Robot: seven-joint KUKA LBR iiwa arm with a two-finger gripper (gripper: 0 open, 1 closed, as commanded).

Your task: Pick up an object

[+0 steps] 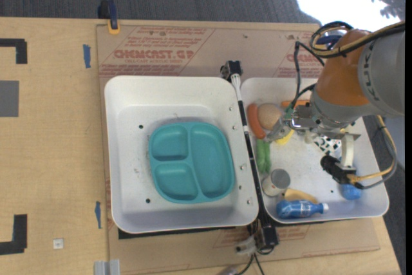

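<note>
The right bin point(381, 201) holds several small objects. A beige egg-shaped piece point(269, 116) lies at its upper left, against an orange piece point(254, 120). Below them are a green strip point(263, 156), a grey cup point(278, 180), a yellow banana-like piece point(301, 195) and a blue bottle point(300, 208) lying on its side. A black-and-white spotted object point(330, 145) and a small blue piece point(351, 191) lie under the arm. My gripper point(288, 125) is low in this bin, just right of the beige piece, and the wrist hides much of it.
The left bin point(122, 138) holds a teal divided plate point(191, 161). A black clamp point(230, 69) sits at the top of the wall between the bins. Black and yellow cables point(367, 174) hang from the wrist over the right bin's right side.
</note>
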